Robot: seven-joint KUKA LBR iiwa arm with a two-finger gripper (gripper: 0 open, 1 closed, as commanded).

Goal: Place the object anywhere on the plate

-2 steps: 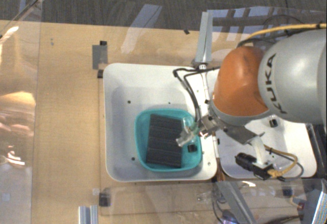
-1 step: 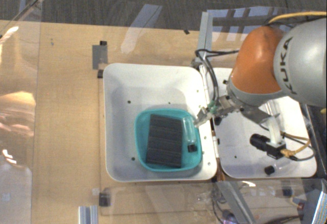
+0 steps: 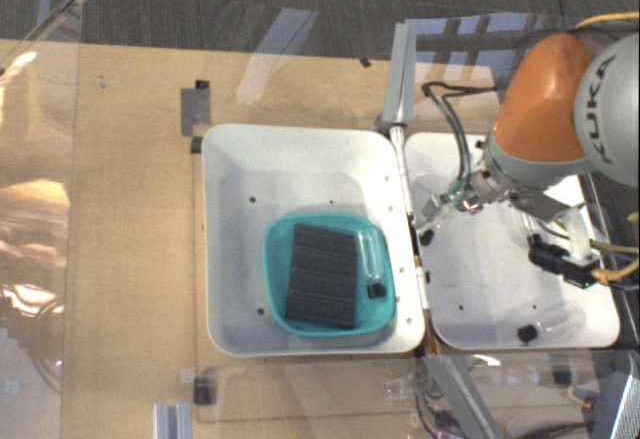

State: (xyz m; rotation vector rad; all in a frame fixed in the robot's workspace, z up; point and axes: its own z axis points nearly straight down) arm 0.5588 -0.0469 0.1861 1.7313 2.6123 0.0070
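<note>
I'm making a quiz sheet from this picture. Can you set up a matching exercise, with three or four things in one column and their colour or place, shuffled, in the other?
Things:
1. plate
2. dark block
3. arm
4. left bin

Descriptions:
A. white, holds the plate
B. teal, sits in the left bin
C. orange and grey, over the right bin
D. dark grey and ribbed, lies on the plate

Pairs: 1-B, 2-D, 3-C, 4-A
</note>
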